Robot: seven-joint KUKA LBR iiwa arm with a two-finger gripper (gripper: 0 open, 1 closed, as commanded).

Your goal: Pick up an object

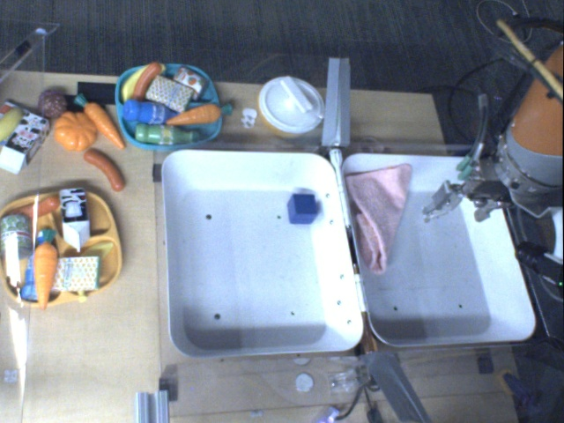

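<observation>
The gripper (438,203), its state impossible to tell, hangs over the right bin (493,324) beside a pink cloth (379,210) draped at the bin's left wall, while a blue cube (303,207) sits in the left bin (220,324).

1. Both bins (251,324) are plain white.
2. The cube (303,207) is solid dark blue.
3. The cloth (379,210) is pale pink (no print on it).
4. The arm (538,130) is grey under an orange band.
5. The bench (132,263) is light tan.
</observation>
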